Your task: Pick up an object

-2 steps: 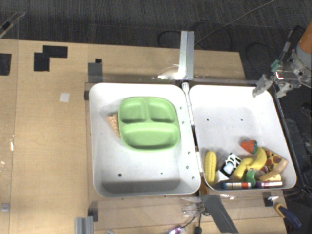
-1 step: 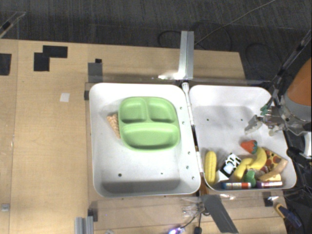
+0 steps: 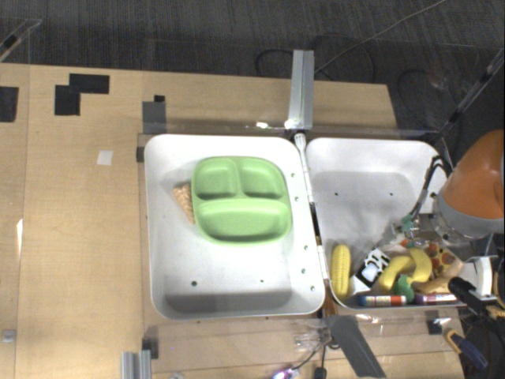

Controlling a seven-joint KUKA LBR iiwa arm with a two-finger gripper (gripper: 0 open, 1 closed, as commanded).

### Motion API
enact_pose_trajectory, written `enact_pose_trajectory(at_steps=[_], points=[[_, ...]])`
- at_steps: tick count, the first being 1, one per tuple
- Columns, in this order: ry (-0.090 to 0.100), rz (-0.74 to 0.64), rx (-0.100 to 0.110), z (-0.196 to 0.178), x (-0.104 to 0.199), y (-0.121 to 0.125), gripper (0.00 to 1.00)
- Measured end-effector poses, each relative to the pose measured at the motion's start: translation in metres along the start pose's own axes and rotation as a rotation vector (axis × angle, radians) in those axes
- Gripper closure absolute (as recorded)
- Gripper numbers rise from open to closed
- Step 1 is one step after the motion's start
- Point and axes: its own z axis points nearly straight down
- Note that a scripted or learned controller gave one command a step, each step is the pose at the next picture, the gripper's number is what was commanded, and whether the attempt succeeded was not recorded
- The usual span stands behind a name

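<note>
The grey arm with the orange band (image 3: 480, 181) leans over the right white bin (image 3: 363, 172). Its gripper (image 3: 430, 239) sits just above the toy pile in the near corner. The yellow plastic banana (image 3: 417, 265) lies right under it, a bit toward the front, its long side slanting. I cannot tell how the gripper is set.

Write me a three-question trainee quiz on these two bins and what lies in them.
1. True or false: the green plate lies in the left bin.
2. Which thing lies nearest the wall between the bins? A) corn cob B) banana C) marker pen
3. Fill in: the small things are heaped in the right bin's ____ part, near the arm.

Key: 1 true; 2 A; 3 lower right.
</note>
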Motion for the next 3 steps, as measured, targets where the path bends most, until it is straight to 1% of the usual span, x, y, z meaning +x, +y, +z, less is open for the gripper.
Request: enact_pose_trajectory(at_steps=[1,2,3], points=[[0.003,0.179,0.012,-0.086,0.036,-0.015,0.0],[0.001,0.172,0.001,0.001,0.005,0.015,0.0],[0.004,0.17,-0.005,-0.011,0.007,0.018,1.0]])
